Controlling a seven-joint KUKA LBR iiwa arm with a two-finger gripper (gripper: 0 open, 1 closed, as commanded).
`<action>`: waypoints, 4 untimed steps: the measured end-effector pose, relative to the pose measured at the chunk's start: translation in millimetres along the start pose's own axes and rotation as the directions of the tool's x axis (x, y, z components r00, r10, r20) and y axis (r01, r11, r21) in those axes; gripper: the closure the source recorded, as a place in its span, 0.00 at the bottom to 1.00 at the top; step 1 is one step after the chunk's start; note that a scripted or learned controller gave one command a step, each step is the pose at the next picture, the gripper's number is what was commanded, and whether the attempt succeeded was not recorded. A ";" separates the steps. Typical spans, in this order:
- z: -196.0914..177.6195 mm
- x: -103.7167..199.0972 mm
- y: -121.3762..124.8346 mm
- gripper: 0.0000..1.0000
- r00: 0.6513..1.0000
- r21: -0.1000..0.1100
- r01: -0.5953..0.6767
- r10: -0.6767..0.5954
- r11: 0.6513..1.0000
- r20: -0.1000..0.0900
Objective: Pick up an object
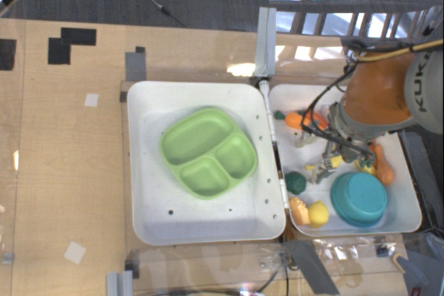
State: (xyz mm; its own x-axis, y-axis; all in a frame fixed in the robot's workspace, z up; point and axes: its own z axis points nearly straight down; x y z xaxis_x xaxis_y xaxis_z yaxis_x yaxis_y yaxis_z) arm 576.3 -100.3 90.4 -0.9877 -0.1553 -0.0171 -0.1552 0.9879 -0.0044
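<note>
Down in the right bin (409, 218), from the overhead camera, you have the arm reaching in from the right, its orange band sitting over the bin's upper half and the gripper (325, 164) low among the clutter near the bin's middle. You cannot tell from this angle how the gripper is set; the wrist and cables hide most of it, and nothing can be seen held.

Candidates to pick lie all around it. A dark green ball (296, 182) rests just left of the gripper, near the divider. A yellow ball (318, 213) sits in the bottom left corner, touching a pale orange piece (299, 206). A teal bowl (359, 198) stands at lower right, close beside the gripper. An orange toy (297, 119) lies at the upper left of the bin, and an orange carrot-like piece (381, 165) lies along the right side, partly under the wrist.

The left bin (146, 218) carries a green divided plate (208, 151), well apart from the arm.

You are, by my reading, at the descent-and-grasp step, with nothing lifted yet. The next move calls for closing on one item, most likely the small pieces directly below, then a straight lift. Watch the crowding: the bowl's rim and the green ball are near enough to be nudged.
</note>
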 end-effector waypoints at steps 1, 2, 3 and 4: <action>1.7 -56.7 6.7 0.00 0.992 -0.001 -0.127 0.127 0.992 -0.010; -1.4 59.7 -30.9 0.00 0.906 0.003 -0.422 0.422 0.906 -0.002; -2.0 63.8 6.9 0.00 0.908 0.002 -0.419 0.419 0.908 0.005; -2.6 70.5 23.2 0.00 0.974 0.002 -0.225 0.225 0.974 0.008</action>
State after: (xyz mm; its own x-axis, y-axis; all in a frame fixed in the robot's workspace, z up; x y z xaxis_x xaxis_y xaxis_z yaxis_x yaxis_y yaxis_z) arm 503.1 -88.3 91.7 -0.9972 0.0707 -0.0256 0.0708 0.9975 -0.0023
